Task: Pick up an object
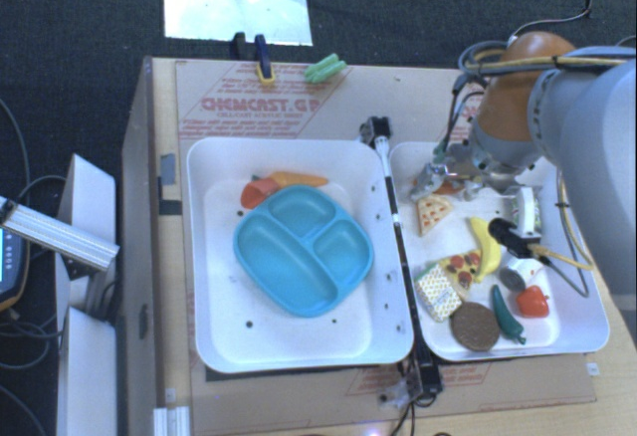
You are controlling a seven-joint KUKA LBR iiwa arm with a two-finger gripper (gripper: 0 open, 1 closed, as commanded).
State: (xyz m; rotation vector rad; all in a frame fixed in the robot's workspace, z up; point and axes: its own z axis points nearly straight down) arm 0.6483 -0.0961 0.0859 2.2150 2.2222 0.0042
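While the grey arm [582,101] reaches in from the right across the camera view, its gripper [445,177] sits low over the far left corner of the right bin [587,329]; whether it is spread or closed cannot be told from this angle. Just below and touching distance from it lies a pizza slice toy [432,213], its point aimed toward the bin's near side. Nearer the camera, a yellow banana [486,245] lies beside a small pizza-patterned piece [461,270], with a checkered cracker [438,293] and a brown round cookie [475,326] closer still. A green pepper-like piece [506,315] and a red tomato-like toy [532,301] rest near the bin's near right corner, well apart from the gripper. The left bin [224,344] holds a blue divided plate [303,248] at its centre, tilted slightly, with an orange carrot toy [297,179] and a red piece [257,193] tucked along its far edge. Nothing is seen gripped.
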